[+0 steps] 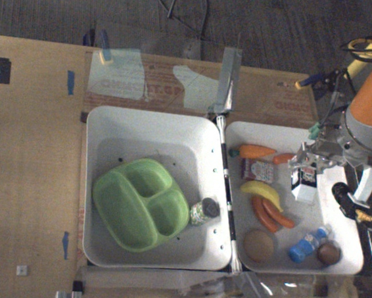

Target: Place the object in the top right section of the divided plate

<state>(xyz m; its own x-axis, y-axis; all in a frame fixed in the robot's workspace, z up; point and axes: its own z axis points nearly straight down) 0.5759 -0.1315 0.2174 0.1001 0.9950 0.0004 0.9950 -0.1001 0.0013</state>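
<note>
Gripper (308,166) clenched on small carton (305,180), lifted over right bin (353,258) near its back edge. Light, stiff cardboard, crushable; top grip fine. Divided plate (139,203) sits in left bin (98,169).

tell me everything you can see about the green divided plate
The green divided plastic plate lies flat on the floor of the left white bin, turned at a slant to the bin's walls. It is rounded, with raised ridges splitting it into three sections: one large, two smaller. All three sections look bare. Its surface looks smooth and matte. A small jar with a dark lid lies at its right edge, seemingly touching the rim.
</note>
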